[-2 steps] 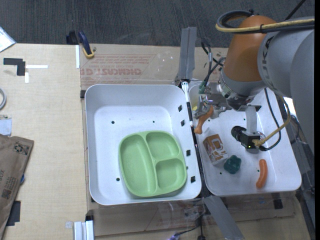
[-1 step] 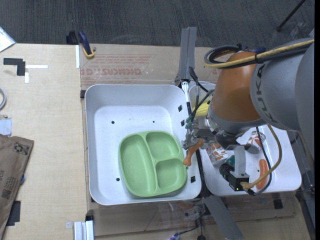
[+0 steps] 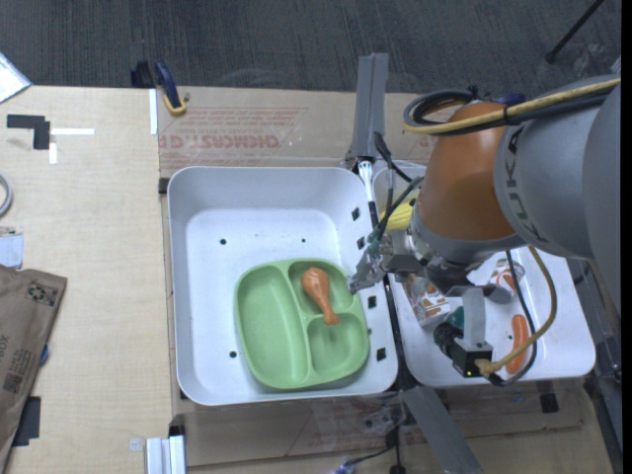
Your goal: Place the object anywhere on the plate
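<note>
A green plate [image 3: 267, 329] with three compartments lies in the front part of the left bin [image 3: 197, 225]. An orange-brown toy drumstick [image 3: 320, 290] rests on the plate, across the ridge between its two right compartments, thick end toward the back. My gripper [image 3: 368, 265] hangs just right of the plate's back right corner, over the wall between the two bins. The drumstick lies apart from it, a little to its left. The bulky orange and grey wrist hides much of the gripper.
The right bin [image 3: 568, 349] holds a printed packet [image 3: 432, 304], a small teal item [image 3: 454, 318] and an orange sausage-like toy [image 3: 518, 332], partly under the arm. Cables loop below the wrist. Cardboard covers the bench behind and to the left.
</note>
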Action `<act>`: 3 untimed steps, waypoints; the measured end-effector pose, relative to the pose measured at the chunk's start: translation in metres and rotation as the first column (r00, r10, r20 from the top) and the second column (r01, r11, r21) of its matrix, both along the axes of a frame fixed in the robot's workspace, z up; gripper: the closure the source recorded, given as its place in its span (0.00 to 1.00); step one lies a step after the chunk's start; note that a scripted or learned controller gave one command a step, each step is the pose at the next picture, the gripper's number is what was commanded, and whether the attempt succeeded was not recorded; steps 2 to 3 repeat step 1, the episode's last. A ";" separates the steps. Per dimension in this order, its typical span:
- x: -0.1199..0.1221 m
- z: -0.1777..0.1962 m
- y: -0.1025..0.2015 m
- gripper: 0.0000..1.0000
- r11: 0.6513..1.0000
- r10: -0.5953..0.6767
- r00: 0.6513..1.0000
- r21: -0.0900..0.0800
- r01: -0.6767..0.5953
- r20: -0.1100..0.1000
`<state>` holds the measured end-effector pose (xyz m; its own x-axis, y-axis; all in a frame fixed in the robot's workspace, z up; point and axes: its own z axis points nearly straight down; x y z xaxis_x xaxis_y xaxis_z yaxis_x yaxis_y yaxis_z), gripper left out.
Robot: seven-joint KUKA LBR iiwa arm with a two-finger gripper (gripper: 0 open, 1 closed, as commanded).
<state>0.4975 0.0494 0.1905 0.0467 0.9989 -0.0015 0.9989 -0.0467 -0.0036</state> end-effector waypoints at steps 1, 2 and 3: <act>0.004 0.013 0.063 0.00 0.981 -0.196 0.981 -0.002 0.196 0.000; 0.004 0.013 0.063 0.00 0.981 -0.196 0.981 -0.002 0.196 0.000; 0.004 0.013 0.063 0.00 0.981 -0.196 0.981 -0.002 0.196 0.000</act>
